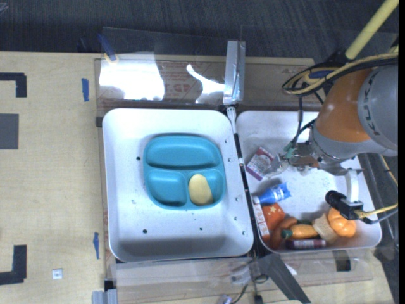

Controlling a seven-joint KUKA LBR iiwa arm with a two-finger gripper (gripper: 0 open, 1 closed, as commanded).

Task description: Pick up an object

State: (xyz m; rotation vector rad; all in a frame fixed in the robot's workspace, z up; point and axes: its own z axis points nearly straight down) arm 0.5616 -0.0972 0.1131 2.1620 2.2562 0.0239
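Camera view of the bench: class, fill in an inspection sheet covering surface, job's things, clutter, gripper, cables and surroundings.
Surface: left bin and right bin, side by side.
Job's things: yellow object in the blue tray; crinkled wrapper, blue-capped orange bottle and orange toys in the right bin.
Clutter: nothing seen.
Gripper: gripper over the right bin near the wrapper.
Cables: yellow and black cables by the arm.
Surroundings: clear panel behind the bins.
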